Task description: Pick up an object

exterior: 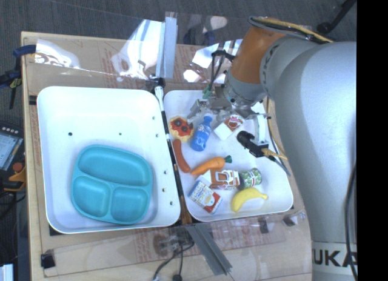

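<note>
My gripper (212, 111) hangs over the far end of the right bin (280, 184), fingers spread and open. Just below it lies a blue bottle (202, 135), its cap end pointing up toward the gap between the fingers, not gripped. A small white block (224, 130) sits right of the bottle. A pizza-slice toy (180, 127) lies to the left by the bin wall. Nearer the front are a red sausage (180, 157), a carrot (210, 165), a red-and-white carton (225, 178), a green can (250, 178), a banana (247, 199) and a small packet (204, 195).
The left bin (60, 110) holds a teal divided plate (112, 183) in its front half. Crumpled clear plastic (142, 49) lies on the bench behind the bins. The arm's grey body (315, 122) covers the bench's right side.
</note>
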Robot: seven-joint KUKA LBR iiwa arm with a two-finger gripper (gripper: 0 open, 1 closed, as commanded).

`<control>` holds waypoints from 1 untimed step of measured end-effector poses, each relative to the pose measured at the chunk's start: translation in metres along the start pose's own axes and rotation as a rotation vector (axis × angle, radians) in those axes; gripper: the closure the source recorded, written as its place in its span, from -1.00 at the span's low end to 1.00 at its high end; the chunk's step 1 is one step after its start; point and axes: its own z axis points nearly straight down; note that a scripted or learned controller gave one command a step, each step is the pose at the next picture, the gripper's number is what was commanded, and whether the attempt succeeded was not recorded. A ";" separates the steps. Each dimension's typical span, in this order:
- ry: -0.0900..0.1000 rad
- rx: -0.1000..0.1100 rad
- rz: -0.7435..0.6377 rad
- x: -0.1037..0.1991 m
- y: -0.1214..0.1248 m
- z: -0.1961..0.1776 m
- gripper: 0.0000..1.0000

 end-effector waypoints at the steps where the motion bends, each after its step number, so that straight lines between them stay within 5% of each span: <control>1: 0.001 0.002 -0.004 0.001 0.000 -0.010 1.00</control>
